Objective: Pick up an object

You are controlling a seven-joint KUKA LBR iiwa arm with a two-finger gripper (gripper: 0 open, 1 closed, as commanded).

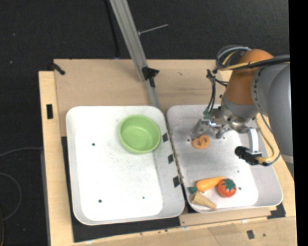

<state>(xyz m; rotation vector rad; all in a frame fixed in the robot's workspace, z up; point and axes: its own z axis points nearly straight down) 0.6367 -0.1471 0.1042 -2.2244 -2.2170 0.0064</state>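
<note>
From the overhead camera I see the bench [97, 86] carrying two shallow white bins side by side. In the left bin [96, 192], a green bowl [140, 134] sits upright near the upper right part of that bin, well apart from everything else. The arm [254, 91] comes in from the right of the frame, its orange band above the wrist, and reaches down over the upper middle of the right bin [267, 191]. The gripper [207, 129] hangs just above a small orange-brown ring-shaped object [200, 142], something like a pretzel or doughnut, which lies on the bin floor; I see it just below the fingertips rather than between them, and I cannot tell whether the jaws are apart or together. At the lower edge of the right bin lie three more things close together: an orange carrot [208, 183], a red tomato [227, 188] just beside it to the right, and a tan wedge [204, 200] below the carrot near the bin's lower left corner.
</note>
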